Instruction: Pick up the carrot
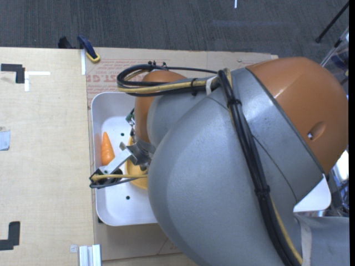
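The carrot [106, 148] lies flat on the floor of the white bin [118, 210], close to the bin's left wall, its length running along that wall, with the thin tip toward the far end and the thicker end nearer the camera. The gripper [138, 152] hangs low over the bin just to the right of the carrot, apart from it as far as can be seen. The bulk of the grey arm [222, 165] covers so much of it that I cannot tell whether it is released or clenched, and nothing shows between its parts. The carrot looks like a small toy or model: probably light, stiff enough to keep its shape under a squeeze, and smooth-skinned, so likely a little slippery. Its taper matters. A grip near the thin tip would probably squirt it out, and a grip at the fat end may be wider than is comfortable. The best hold is likely across the middle, closing from left and right at a right angle to its length. The near wall leaves little room on the carrot's left side, which could block that side of the grasp or push the carrot sideways
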`<state>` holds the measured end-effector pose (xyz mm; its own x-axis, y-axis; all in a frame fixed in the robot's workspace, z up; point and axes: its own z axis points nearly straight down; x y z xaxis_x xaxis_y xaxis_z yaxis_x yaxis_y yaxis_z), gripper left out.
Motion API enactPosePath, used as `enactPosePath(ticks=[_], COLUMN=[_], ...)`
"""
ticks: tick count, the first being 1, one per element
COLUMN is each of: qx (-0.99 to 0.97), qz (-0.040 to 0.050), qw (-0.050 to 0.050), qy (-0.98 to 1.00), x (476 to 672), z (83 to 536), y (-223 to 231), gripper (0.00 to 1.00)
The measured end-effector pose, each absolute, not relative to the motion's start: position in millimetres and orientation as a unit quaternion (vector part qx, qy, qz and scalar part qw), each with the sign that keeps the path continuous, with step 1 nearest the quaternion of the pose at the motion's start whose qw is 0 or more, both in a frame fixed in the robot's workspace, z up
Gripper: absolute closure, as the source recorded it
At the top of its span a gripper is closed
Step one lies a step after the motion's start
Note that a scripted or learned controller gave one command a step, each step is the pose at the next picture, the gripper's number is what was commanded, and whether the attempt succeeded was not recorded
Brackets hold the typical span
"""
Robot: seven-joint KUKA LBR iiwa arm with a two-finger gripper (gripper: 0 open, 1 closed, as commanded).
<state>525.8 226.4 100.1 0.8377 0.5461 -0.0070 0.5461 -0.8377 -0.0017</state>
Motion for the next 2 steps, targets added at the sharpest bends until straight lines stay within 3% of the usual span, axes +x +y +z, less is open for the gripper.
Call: enactPosePath(ticks=[1,2], qx=[0.860,0.873], qz=[-0.0048,-0.0045], qw=[-0.002,-0.001], qy=[0.511,0.488], x=[560.7,495.6], z=[92,170], y=[228,187], gripper=[1.00,1.00])
